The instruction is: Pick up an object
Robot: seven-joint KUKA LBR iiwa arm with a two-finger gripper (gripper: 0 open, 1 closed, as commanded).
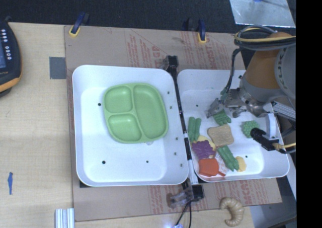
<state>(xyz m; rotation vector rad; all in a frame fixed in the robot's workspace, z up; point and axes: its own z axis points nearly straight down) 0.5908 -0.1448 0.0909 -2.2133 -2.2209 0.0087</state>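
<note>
Gripper (221, 107) low in right bin (201, 82), directly over small green toy vegetable (221, 118); state of fingers cannot be told. Nearby in same bin: toast slice (221, 135), purple grapes (202, 148), red piece (208, 166), broccoli (248, 128). Green divided plate (136, 112) in left bin (85, 121); croissant (233, 209) on worktop.

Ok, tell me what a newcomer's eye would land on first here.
The green divided plate stands out, lying alone in the left bin. Next comes the heap of toy food at the near end of the right bin: bread slice, purple grapes, a red piece. The gripper hangs over that bin's middle, above a green piece.
</note>
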